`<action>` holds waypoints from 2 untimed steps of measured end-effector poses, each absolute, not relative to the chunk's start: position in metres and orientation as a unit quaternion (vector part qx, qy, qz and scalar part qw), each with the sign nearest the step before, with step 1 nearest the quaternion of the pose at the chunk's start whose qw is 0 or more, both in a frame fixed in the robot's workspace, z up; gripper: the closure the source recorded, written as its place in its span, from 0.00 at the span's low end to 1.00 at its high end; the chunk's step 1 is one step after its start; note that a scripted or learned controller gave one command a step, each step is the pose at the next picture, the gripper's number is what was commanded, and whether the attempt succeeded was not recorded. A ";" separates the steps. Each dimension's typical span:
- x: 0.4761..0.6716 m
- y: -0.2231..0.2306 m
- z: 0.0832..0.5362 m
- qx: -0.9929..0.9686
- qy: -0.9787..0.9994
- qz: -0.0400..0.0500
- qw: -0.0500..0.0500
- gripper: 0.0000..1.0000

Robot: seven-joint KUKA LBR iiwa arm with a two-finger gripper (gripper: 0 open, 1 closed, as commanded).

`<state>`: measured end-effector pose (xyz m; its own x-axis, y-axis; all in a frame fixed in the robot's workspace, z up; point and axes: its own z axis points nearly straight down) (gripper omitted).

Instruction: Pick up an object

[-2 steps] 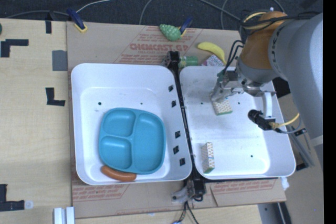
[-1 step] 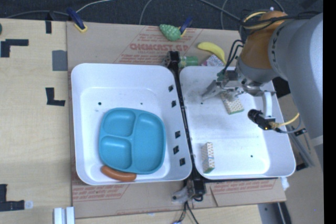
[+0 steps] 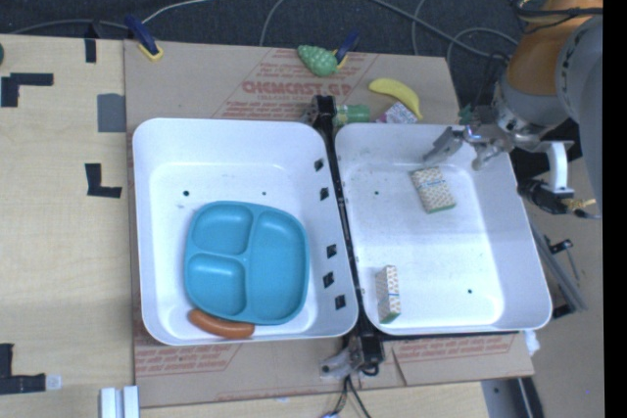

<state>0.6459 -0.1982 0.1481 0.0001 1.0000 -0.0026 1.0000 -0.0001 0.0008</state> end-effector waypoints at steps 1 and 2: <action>0.631 -0.174 0.086 0.706 0.708 0.000 0.001 0.00; 0.632 -0.174 0.097 0.706 0.708 0.001 0.003 1.00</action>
